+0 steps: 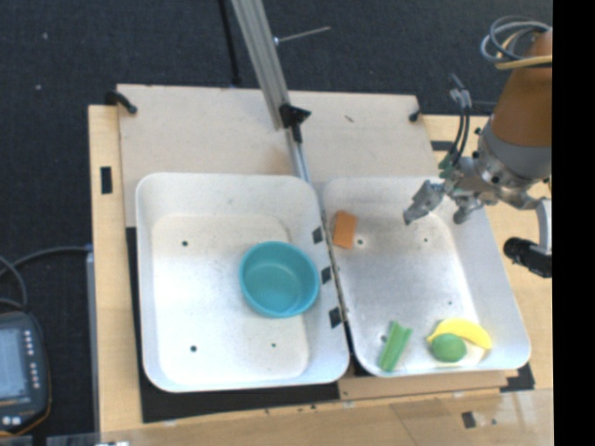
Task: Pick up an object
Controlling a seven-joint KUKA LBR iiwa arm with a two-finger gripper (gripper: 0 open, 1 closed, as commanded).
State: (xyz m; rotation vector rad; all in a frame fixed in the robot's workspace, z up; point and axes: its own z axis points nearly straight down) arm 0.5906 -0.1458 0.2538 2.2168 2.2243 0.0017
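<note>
My gripper [437, 208] hangs over the far right part of the right bin [483, 249], fingers spread apart with nothing between them. An orange block [344, 229] lies at the right bin's far left, well left of the gripper. At that bin's near edge lie a green stick [394, 347], a yellow banana [468, 333] and a green round fruit [447, 347] touching the banana. A teal bowl [278, 279] stands upright in the left bin [186, 277], towards its right side.
A slanted metal rail [265, 63] runs from the top of the view down to the gap between the bins. The wooden bench [204, 128] extends behind both bins. A grey device [17, 360] sits off the bench at lower left.
</note>
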